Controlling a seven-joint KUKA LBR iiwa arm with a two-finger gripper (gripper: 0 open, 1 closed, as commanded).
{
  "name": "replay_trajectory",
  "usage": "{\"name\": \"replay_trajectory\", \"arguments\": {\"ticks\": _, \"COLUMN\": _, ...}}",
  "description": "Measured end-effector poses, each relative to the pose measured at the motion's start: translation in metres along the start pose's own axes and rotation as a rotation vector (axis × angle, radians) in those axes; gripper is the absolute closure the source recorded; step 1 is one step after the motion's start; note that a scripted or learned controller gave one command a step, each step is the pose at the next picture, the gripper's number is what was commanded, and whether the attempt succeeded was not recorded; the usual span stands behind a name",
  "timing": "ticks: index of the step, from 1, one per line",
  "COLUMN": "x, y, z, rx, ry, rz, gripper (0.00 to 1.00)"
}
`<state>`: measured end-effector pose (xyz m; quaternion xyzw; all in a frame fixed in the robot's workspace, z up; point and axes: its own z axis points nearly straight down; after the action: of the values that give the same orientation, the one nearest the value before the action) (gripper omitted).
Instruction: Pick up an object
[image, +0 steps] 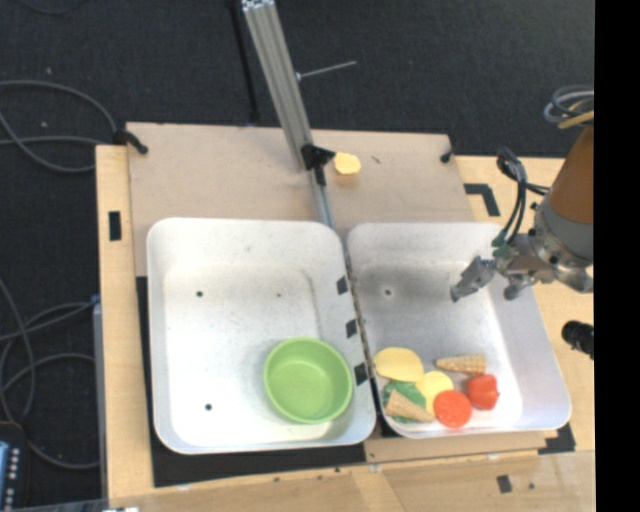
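The fingers (467, 286) of the gripper (490, 288) are spread apart, with nothing between them, and hang over the right bin (420, 250). The toy foods lie below the fingers, near the bin's front edge. The red ball (483, 391) looks small, light, hard and a bit slippery. Squeezing its round sides seems best.

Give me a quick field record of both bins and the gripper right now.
left bin: green bowl near its front right corner
right bin: cluster of toy food at the front edge, including two red pieces and yellow pieces
gripper: over the right bin's right side, apart from the cluster, nothing seen held
bench: small yellow piece behind the bins
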<state>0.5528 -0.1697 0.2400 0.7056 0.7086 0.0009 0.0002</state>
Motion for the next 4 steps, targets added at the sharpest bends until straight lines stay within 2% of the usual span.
{"name": "replay_trajectory", "arguments": {"ticks": 1, "x": 0.0, "y": 0.0, "z": 0.0, "rx": 0.0, "ry": 0.0, "rz": 0.001, "gripper": 0.0}}
{"name": "replay_trajectory", "arguments": {"ticks": 2, "x": 0.0, "y": 0.003, "z": 0.043, "rx": 0.005, "ry": -0.003, "rz": 0.005, "gripper": 0.0}}
{"name": "replay_trajectory", "arguments": {"ticks": 3, "x": -0.01, "y": -0.005, "z": 0.096, "rx": 0.006, "ry": -0.003, "rz": 0.006, "gripper": 0.0}}
{"name": "replay_trajectory", "arguments": {"ticks": 4, "x": -0.012, "y": -0.006, "z": 0.141, "rx": 0.002, "ry": -0.004, "rz": 0.006, "gripper": 0.0}}
